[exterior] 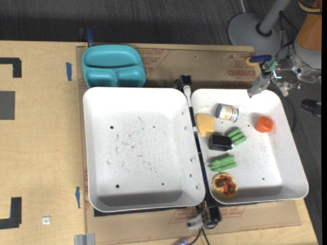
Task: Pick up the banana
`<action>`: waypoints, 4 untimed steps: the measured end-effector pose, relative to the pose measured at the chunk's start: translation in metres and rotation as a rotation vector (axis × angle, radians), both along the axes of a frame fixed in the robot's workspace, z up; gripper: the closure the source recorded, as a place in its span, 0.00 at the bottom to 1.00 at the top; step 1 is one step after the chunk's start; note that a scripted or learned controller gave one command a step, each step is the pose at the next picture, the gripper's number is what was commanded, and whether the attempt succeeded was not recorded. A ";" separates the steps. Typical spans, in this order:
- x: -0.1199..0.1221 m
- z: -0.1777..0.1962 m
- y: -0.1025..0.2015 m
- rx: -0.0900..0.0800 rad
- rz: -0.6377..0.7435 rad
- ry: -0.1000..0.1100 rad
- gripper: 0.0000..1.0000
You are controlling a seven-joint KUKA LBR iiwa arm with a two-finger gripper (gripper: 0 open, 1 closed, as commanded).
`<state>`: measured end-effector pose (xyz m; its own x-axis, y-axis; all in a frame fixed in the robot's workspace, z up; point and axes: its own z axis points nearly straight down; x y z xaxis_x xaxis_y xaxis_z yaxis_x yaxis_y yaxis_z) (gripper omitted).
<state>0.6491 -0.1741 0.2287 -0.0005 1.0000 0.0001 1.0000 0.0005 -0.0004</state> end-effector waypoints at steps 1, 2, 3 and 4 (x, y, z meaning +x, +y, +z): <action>-0.010 -0.143 0.052 0.000 0.359 -0.002 0.00; -0.084 -0.066 0.057 0.000 0.998 -0.001 0.00; -0.109 -0.132 0.078 -0.006 1.074 -0.008 0.00; -0.155 -0.135 0.077 -0.031 1.142 -0.043 0.00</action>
